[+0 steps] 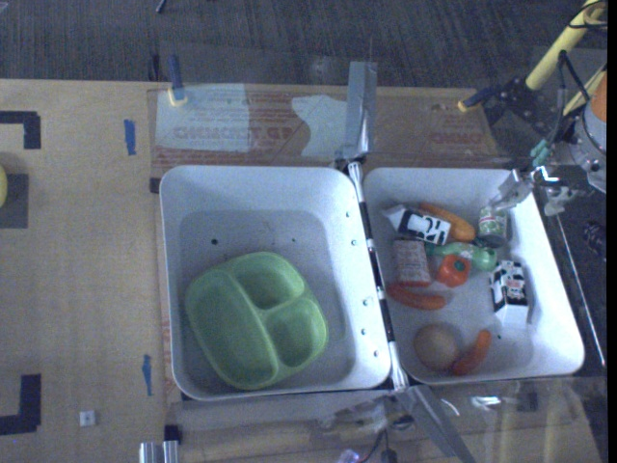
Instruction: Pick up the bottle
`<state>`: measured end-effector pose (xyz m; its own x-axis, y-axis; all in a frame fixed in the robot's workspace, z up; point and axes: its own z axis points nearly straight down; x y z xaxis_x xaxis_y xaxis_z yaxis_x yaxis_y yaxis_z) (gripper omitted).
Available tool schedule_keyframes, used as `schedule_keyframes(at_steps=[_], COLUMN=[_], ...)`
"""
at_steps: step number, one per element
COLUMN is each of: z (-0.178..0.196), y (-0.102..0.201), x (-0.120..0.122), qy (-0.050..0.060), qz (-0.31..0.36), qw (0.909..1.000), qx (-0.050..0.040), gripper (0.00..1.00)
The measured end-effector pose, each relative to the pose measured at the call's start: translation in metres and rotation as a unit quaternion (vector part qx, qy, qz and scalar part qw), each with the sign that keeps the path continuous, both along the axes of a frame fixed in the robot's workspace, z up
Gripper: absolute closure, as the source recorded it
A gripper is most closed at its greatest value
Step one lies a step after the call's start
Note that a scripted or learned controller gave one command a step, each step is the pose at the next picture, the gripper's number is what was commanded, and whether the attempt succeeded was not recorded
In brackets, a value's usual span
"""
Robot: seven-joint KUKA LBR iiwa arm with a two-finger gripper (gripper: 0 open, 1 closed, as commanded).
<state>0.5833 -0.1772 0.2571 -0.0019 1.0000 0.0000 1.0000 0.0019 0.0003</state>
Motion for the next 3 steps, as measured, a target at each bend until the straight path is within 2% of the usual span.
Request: schedule_keyframes(at_steps=[1, 2, 3], z=[-0.162, -0.152, -0.014], y=[0.011, 0.01, 0.068], x=[-0.008, -0.008, -0.063], qy=[-0.001, 0.0, 0.0], qz=[-0.07, -0.071, -0.084], qw=[0.9976, 0.9975, 0.9965], qx=[-0.0001, -0.0001, 0.0], gripper=[0.0, 1.0, 1.0])
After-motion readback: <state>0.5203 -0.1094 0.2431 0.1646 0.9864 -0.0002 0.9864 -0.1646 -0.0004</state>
